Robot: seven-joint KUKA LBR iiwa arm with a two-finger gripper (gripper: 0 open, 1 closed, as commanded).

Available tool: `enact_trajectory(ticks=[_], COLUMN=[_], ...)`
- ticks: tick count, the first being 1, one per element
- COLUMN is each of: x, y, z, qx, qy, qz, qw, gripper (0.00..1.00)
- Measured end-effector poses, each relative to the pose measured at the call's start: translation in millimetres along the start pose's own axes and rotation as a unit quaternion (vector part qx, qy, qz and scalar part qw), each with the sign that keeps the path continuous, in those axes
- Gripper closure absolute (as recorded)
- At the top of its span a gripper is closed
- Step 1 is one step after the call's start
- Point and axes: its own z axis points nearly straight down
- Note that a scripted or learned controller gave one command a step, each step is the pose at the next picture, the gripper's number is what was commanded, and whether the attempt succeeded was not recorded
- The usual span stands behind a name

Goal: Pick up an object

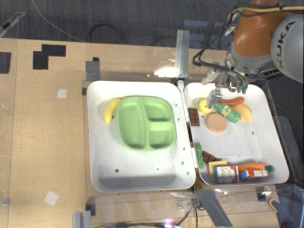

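The approach step is in hand: the gripper (214,98), jaws' state untellable, hangs over the green bottle (226,112) at the right bin's (266,127) twelve o'clock, needing descent next.

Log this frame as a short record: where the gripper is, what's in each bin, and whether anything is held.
gripper: low over the upper left of the right bin
held: nothing seen between the fingers
near gripper: green bottle, red sausage, tan disc
right bin, lower edge: blue box, orange carrot
left bin: green divided tray, banana beside it
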Motion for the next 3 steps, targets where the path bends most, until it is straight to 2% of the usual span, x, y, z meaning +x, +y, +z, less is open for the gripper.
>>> enact_trajectory(ticks=[1,3], x=[-0.9,-5.4], y=[5.9,8.6], z=[-49.7,-76.2], qx=[0.001,0.0], qy=[0.003,-0.008], qz=[0.078,0.073], qw=[0.9969,0.9973], gripper=[1.0,1.0])
